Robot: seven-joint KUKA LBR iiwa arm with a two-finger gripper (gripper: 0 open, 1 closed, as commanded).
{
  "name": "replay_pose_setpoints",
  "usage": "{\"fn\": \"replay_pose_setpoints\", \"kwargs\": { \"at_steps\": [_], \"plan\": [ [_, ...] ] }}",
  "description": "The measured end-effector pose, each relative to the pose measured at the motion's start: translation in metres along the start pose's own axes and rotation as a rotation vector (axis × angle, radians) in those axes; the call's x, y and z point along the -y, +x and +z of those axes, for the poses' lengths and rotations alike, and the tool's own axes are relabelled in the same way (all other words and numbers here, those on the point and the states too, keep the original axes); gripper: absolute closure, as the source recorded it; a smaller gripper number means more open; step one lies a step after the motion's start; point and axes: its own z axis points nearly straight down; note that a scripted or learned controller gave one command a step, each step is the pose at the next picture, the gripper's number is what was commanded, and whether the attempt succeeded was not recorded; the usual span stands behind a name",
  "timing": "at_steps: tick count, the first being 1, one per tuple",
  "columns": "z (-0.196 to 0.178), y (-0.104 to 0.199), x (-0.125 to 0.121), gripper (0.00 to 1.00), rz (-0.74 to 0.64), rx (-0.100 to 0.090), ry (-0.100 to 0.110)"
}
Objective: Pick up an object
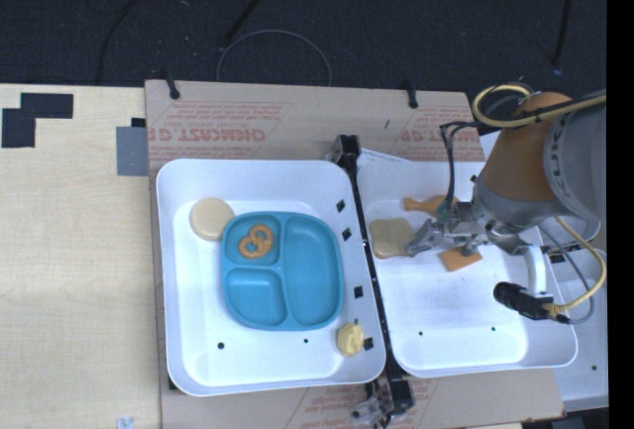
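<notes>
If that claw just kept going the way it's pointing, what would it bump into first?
Probably the beige pad-like piece right in front of the gripper, which points left across the right bin. Height is unclear, so it might pass above.

You had light wood bench (69,249) under everything. Cardboard sheet (297,125) with red print lay flat on it, reaching rear edge. Two white bins sat side by side on cardboard, touching at black centre divider: left bin (183,338), right bin (466,338). Grey patch (130,150) and black shapes (35,117) marked bench left of cardboard.
</notes>
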Motion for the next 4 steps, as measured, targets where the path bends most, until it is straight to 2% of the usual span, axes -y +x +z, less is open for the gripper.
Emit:
{"fn": "replay_pose_setpoints", "kwargs": {
  "at_steps": [1, 2, 4],
  "plan": [
    [-0.014, -0.002, -0.001, 1.00, 0.004, 0.001, -0.003],
    [-0.063, -0.010, -0.008, 1.00, 0.004, 0.001, -0.004],
    [-0.145, -0.011, -0.001, 1.00, -0.001, 0.000, -0.004]
  ]
}}
